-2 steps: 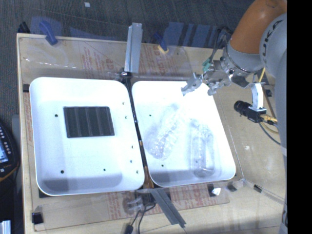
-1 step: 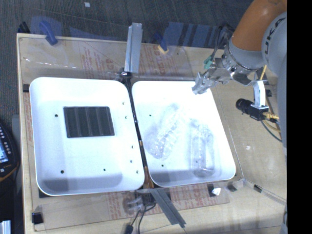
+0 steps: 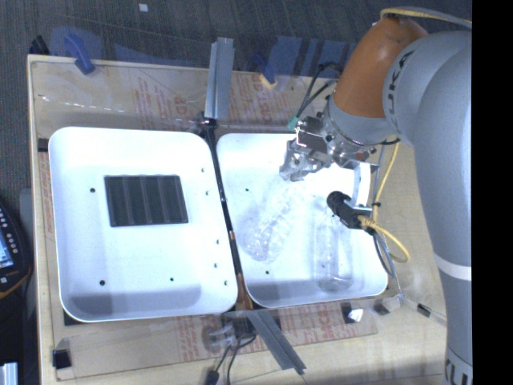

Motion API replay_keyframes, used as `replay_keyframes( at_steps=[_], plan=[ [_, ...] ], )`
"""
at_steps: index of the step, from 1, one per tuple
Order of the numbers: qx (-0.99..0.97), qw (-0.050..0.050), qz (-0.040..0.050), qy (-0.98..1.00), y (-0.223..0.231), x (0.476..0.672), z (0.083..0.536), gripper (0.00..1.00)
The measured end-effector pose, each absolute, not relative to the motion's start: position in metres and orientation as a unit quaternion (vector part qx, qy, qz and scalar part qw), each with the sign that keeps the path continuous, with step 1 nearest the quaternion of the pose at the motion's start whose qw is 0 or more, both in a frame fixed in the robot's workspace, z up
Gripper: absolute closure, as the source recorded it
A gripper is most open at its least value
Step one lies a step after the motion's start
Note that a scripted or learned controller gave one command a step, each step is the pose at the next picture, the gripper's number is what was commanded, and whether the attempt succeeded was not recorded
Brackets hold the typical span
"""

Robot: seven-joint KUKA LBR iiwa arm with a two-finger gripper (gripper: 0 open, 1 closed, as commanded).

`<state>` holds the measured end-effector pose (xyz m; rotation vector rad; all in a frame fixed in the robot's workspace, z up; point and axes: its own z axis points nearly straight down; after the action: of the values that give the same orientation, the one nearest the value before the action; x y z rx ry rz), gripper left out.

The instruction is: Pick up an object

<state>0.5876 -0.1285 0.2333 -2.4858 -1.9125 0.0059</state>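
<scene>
Two clear plastic bottles lie in the right bin [image 3: 240, 155]. One bottle [image 3: 268, 224] rests slantwise near the bin's middle, its upper end pointing toward the gripper. The other bottle [image 3: 333, 253] lies along the bin's right side, near the front wall. My gripper [image 3: 295, 168] hangs over the back half of the right bin, just above the upper end of the slanted bottle. Whether it touches that bottle I cannot make out. The grey arm with its orange band reaches in from the right.
The left bin [image 3: 72, 279] holds a dark ribbed rectangular panel [image 3: 147, 200] on its floor. A metal divider bar [image 3: 218, 70] stands between the bins at the back. A black cable fitting [image 3: 345, 209] hangs by the wrist above the right-hand bottle.
</scene>
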Motion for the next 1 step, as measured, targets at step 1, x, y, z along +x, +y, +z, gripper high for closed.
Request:
replay_keyframes(
  at_steps=[1],
  plan=[
    [-0.758,0.0,0.0002,-0.652,-0.1797,0.5907,0.3179,1.0]
  ],
)
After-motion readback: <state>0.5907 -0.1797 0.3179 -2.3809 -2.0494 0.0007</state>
